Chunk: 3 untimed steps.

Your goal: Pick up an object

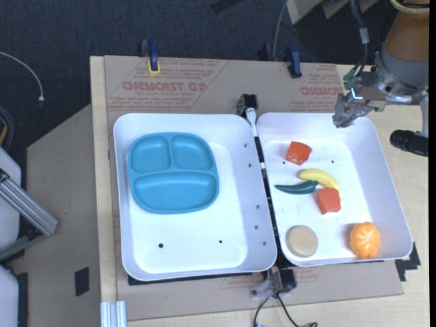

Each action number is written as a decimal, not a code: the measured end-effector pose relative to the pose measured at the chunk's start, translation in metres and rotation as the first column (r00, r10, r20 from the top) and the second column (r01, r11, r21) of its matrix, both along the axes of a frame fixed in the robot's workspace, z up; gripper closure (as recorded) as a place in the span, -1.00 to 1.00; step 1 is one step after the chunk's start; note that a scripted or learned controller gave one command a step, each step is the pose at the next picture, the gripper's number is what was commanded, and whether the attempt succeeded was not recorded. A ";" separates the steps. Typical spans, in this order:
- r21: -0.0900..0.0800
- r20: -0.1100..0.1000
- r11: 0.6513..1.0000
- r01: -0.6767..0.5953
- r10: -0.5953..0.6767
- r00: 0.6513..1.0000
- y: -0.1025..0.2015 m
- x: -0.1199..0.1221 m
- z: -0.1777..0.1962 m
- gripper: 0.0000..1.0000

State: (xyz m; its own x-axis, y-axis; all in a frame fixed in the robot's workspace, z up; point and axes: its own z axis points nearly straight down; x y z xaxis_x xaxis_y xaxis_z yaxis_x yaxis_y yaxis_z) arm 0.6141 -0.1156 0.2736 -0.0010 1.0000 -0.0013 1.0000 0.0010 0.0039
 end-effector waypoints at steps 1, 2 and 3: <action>0.003 -0.005 1.000 -0.004 0.004 1.000 0.047 -0.004 0.000 1.00; 0.004 -0.008 1.000 -0.005 0.005 1.000 0.104 -0.014 -0.018 1.00; 0.003 -0.006 1.000 -0.005 0.005 1.000 0.160 -0.017 -0.017 1.00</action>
